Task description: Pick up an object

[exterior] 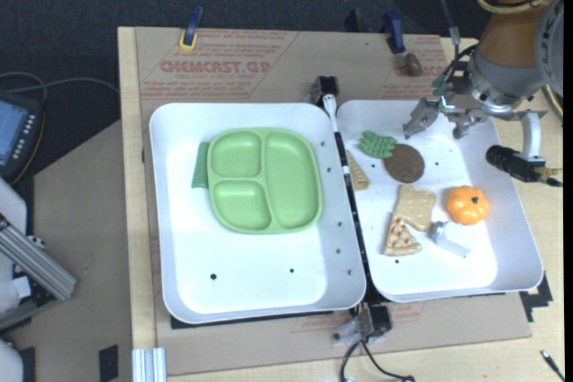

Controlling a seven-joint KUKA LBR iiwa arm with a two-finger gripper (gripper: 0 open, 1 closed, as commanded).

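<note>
My gripper [440,122] hangs over the back of the right bin [510,268], its two fingers spread apart with nothing between them. Below and left of it lie a green leafy toy [377,143] and a brown round cookie [405,164]. Further forward sit a tan cracker [415,205], a pizza slice [402,238], an orange fruit [467,205] and a small grey-white piece [449,240]. A tan cone [358,174] rests at the bin's left wall.
The left bin [179,264] holds a green divided plate [264,179]. A black clamp [326,89] sits at the back between the bins. Blue clips [392,31] pin the cardboard. The arm's black cable part [515,162] overhangs the right rim.
</note>
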